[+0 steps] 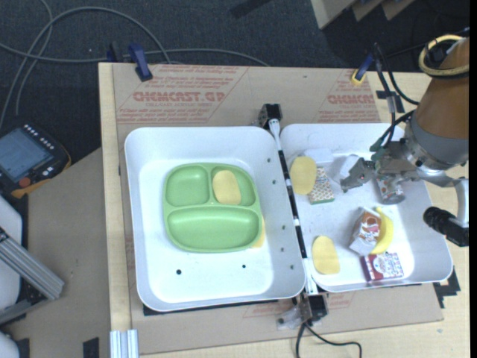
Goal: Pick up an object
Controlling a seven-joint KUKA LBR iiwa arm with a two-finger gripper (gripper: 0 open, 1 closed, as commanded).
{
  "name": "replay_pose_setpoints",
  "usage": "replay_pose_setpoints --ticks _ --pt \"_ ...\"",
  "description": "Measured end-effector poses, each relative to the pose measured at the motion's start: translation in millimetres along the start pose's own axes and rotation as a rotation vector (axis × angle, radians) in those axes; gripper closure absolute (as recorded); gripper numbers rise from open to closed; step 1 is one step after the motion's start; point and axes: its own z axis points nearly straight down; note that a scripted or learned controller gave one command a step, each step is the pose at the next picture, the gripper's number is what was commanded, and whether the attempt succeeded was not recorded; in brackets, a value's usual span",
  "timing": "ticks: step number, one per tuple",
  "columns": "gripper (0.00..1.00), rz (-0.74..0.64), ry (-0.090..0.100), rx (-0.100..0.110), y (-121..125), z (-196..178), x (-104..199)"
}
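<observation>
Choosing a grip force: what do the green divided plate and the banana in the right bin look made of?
The green divided plate looks like moulded plastic: one even colour, smooth rounded ridges, a soft sheen. The banana is probably a plastic toy rather than fruit, uniformly bright yellow and unblemished, though the view is too coarse to be sure.

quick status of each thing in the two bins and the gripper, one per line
green divided plate: flat in the left bin
yellow piece: in the plate's upper right compartment
right bin: holds the loose items
round yellow piece: by the divider, upper part
second round yellow piece: by the divider, lower part
banana: lying beside a small carton
gripper: over the right bin, holding nothing visible
</observation>
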Motion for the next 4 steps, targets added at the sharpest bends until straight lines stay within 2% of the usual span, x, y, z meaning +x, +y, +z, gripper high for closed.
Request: replay_pose_setpoints --ticks 1,2,3,4 --pt "0.0 0.001 0.0 0.002 0.9 139.5 -40.5" --pt "0.0 0.0 -0.002 -0.006 -48.2 144.2 -44.0" --pt "1.0 0.001 -0.003 -0.007 -47.9 134.0 -44.2" --pt "1.0 -0.001 0.0 0.0 -38.8 45.2 49.3"
